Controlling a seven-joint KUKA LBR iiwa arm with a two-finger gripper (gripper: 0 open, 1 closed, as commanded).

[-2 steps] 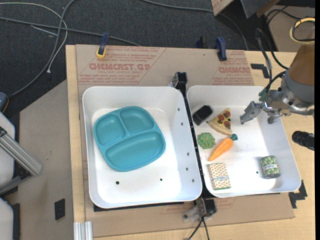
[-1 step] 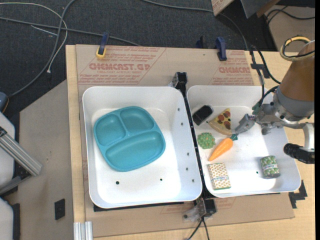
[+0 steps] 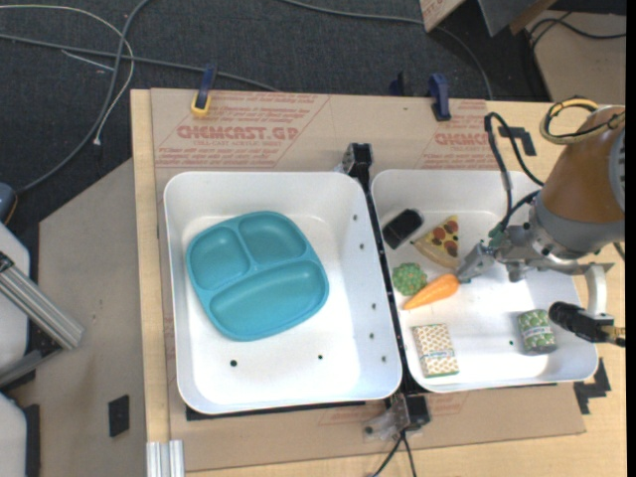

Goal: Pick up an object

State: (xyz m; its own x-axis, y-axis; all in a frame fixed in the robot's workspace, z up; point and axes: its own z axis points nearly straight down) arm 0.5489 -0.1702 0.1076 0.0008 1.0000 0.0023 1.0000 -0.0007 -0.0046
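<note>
Left bin: one teal divided plate, central. Right bin: black block, pizza slice, green broccoli, carrot toward its left wall; patterned box at front edge; green can front right. Gripper just beside carrot's tip; state of fingers: cannot tell.

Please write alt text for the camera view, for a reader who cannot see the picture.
A grey robot arm reaches from the right into the right white bin, its gripper next to a toy carrot and a pizza slice. That bin also holds a black block, a green broccoli piece, a patterned box and a small can. The left white bin holds a teal divided plate.
</note>
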